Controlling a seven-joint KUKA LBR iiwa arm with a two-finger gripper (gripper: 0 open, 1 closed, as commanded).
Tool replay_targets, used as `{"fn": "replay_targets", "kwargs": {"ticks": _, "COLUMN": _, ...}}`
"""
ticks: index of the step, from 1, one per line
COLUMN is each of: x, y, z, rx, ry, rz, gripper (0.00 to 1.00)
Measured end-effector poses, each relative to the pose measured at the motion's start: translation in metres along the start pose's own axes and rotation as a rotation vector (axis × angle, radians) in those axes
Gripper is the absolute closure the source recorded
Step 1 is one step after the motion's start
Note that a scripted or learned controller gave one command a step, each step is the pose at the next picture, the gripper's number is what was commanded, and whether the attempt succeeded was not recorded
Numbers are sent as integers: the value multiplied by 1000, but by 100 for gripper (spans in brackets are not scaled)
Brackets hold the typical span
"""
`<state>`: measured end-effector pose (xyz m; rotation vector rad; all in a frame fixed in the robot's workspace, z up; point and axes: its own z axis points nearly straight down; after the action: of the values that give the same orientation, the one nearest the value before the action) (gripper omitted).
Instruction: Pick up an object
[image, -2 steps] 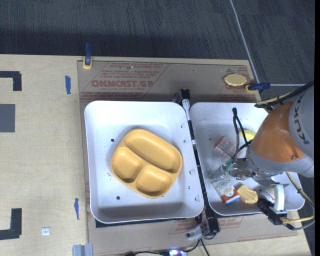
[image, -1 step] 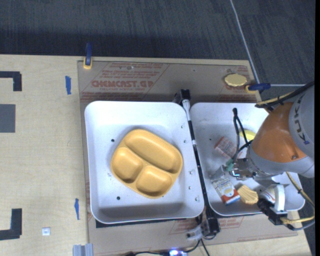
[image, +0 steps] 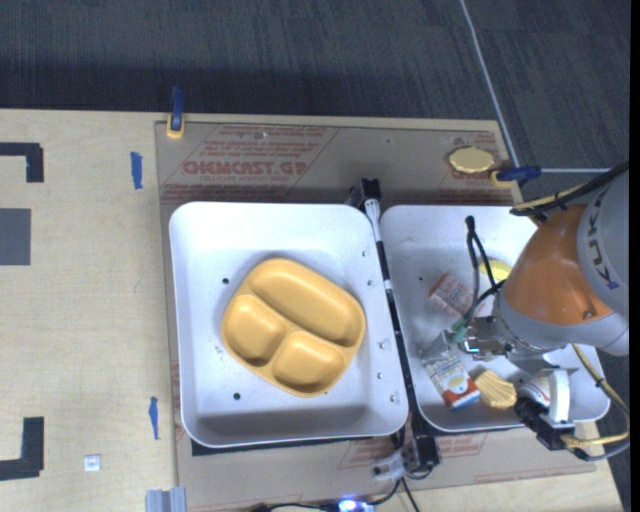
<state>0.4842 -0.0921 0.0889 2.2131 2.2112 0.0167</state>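
**A:** Looking at the surface: what did the tabletop (image: 80, 330) have on it?

**B:** Light wood top, black tape marks at the left edge, blue tape bits. A cardboard sheet (image: 260, 160) with red print lay under both bins. Dark carpet floor (image: 300, 50) ran behind the far edge. A round tan disc (image: 471, 160) sat on the cardboard's far right corner.

**A:** Bins?

**B:** Left bin (image: 190, 300) held a yellow three-compartment tray (image: 292, 325), upside down. Right bin (image: 420, 235) held small clutter: a red-and-white packet (image: 451, 292), another packet (image: 452, 381) near the front wall, a tan cracker-like piece (image: 494, 389) just beside it.

**A:** Arm?

**B:** Grey-orange arm (image: 565, 280) was low over the right bin. Pincer (image: 470, 338) sat among the packets; couldn't tell open or closed, nor whether it gripped anything.
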Motion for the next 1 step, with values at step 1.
{"fn": "replay_targets", "kwargs": {"ticks": 1, "x": -3, "y": 0, "z": 0, "rx": 2, "ry": 2, "rz": -2, "gripper": 0}}
